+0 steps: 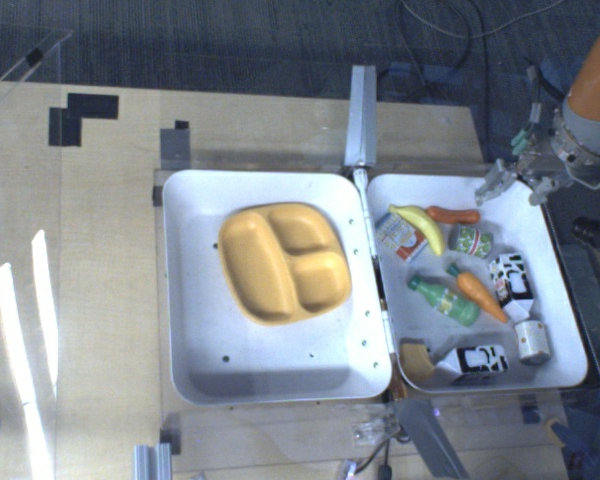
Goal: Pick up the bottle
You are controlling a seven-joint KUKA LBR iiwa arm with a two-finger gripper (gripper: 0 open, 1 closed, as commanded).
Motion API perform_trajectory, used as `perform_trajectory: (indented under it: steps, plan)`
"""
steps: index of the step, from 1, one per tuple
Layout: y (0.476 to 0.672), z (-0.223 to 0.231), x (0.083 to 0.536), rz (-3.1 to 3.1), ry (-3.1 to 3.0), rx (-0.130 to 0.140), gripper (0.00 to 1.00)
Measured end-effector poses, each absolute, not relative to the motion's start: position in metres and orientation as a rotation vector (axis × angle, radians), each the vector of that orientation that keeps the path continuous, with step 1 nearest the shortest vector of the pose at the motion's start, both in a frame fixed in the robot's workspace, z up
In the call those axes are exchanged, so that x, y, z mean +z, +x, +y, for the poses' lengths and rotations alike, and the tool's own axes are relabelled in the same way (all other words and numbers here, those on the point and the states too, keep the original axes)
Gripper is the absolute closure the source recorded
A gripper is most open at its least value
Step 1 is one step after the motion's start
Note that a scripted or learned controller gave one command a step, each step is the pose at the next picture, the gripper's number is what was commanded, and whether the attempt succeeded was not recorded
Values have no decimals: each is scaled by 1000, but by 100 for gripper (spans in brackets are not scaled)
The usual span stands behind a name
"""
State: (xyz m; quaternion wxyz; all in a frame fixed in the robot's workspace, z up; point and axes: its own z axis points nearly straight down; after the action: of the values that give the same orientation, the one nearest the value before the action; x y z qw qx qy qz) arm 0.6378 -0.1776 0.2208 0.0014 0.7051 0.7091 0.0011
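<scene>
The pale wooden tabletop (pixel 90 268) carries two shallow white bins side by side: the left bin (pixel 195 368) sits near the centre, the right bin (pixel 560 268) touches it at three o'clock. A grey metal bar (pixel 361 113) lies at twelve o'clock above their seam. Black marks (pixel 78 116) sit at ten o'clock.

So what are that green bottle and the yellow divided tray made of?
The small green bottle looks like glossy plastic, probably toy food: it has a uniform colour and a pale label. The yellow three-compartment tray seems to be moulded plastic with a smooth, slightly shiny finish and rounded edges. Neither can be confirmed from above.
</scene>
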Motion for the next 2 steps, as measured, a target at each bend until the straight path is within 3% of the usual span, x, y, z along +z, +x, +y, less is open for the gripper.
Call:
perform_trajectory:
  steps: [1,2]
  plan:
    - [629,-141,110,1916,2469,25,0]
    - [550,-113,88,1833,2545,12,0]
